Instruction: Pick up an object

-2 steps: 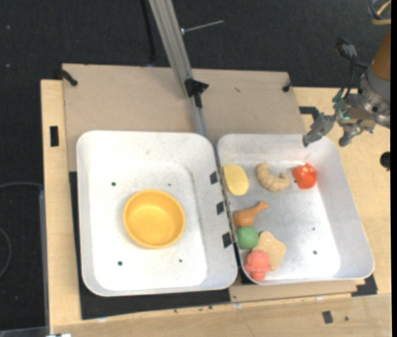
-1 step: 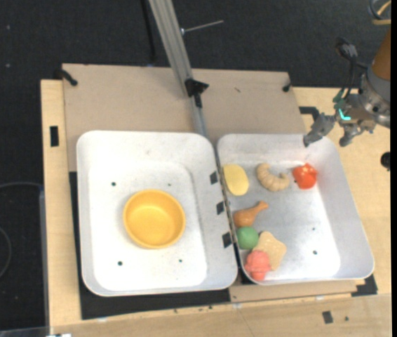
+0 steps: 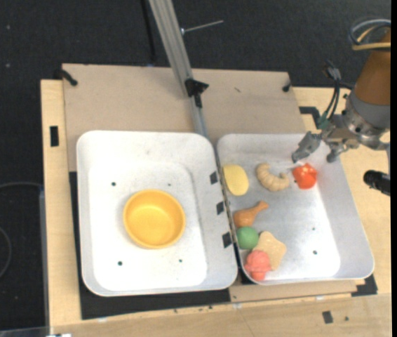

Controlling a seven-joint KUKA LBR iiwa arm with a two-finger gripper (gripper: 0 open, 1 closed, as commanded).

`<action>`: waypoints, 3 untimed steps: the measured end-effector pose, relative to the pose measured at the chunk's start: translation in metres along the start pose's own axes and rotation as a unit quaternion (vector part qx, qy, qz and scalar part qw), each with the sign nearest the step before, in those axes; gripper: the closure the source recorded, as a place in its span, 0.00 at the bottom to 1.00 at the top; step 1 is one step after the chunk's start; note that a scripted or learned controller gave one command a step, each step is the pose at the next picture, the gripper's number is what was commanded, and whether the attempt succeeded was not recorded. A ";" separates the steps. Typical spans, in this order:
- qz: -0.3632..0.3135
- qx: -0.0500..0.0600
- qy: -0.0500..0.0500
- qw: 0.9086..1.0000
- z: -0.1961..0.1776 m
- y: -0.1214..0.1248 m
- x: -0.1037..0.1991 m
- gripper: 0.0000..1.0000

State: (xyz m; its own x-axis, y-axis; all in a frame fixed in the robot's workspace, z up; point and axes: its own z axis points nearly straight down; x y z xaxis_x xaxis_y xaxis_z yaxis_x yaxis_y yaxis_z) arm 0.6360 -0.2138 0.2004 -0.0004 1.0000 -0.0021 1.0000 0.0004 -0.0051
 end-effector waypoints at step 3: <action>-0.001 -0.012 -0.006 1.000 0.079 0.014 -0.010 1.00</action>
State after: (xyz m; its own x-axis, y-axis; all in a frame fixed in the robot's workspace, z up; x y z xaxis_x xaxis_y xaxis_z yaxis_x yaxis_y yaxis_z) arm 0.6494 -0.2239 0.1215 -0.0028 0.9999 -0.0133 0.9998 0.0030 0.0190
